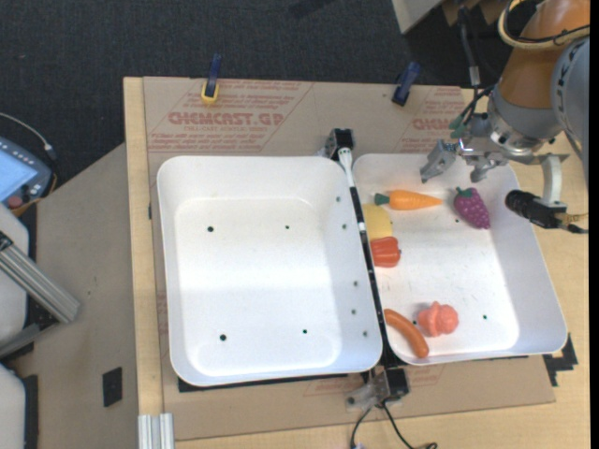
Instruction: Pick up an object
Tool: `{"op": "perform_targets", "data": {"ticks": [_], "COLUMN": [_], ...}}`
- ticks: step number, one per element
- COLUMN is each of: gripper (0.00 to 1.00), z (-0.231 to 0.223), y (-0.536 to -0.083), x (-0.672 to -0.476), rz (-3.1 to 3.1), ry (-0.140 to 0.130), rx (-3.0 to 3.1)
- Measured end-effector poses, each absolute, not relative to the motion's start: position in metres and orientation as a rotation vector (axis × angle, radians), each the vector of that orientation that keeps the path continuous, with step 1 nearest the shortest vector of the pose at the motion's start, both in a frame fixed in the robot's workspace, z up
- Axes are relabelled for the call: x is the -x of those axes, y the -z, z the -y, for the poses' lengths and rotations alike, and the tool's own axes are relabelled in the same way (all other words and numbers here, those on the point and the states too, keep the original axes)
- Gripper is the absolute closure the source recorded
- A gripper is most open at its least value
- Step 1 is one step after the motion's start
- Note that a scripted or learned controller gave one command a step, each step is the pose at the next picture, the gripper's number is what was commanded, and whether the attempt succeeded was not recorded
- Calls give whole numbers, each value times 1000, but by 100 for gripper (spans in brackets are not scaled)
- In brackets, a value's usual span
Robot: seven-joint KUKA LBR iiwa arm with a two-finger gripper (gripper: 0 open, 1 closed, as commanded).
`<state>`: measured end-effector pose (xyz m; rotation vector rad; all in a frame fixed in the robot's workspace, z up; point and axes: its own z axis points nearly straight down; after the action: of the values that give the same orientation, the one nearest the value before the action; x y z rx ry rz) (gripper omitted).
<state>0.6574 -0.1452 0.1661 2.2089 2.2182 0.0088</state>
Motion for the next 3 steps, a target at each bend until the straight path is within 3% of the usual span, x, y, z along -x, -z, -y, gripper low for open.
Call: {"op": "perform_targets", "data": {"ticks": [1, 2, 3], "gripper": [100, 100, 100], "z": [145, 149, 105], "y": [-176, -387, -389], "x": [-653, -649, -659], "rz": [-2219, -2208, -2223], "ry": [-3, -17, -7], "rx": [-2215, -2207, -2213]}}
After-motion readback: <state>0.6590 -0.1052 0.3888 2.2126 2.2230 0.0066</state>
